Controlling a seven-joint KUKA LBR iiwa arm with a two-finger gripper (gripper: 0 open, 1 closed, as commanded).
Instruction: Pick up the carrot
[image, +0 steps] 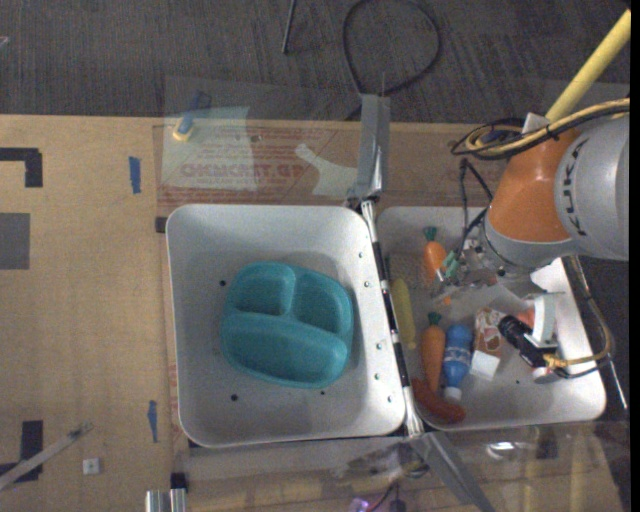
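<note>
The grey robot arm with the orange band (560, 200) reaches in over the right shallow white bin (585, 400). Its two-finger claw (456, 276) hangs low over the back half of that bin. The wrist covers most of the claw, so I cannot tell if it is spread or pressed together. Nothing can be seen held in it.

There are two toy carrots in this bin. One small orange carrot with a green top (432, 260) lies near the back edge of the bin, just beside the claw. Another orange carrot with a green top (432, 358) lies nearer the front edge. It sits between a long yellow toy (402, 312), which lies along the bin's left wall, and a little blue bottle (457, 360) that it touches. A red sausage toy (441, 406) lies at the front edge.

The left shallow white bin (200, 240) holds a teal plastic plate with three parts (288, 325).

I think the arm is at the reaching step, and the back carrot is maybe the one it wants. Next, the claw needs to line up over that carrot, go down around its middle, squeeze, then lift. No carrot is picked up yet.
</note>
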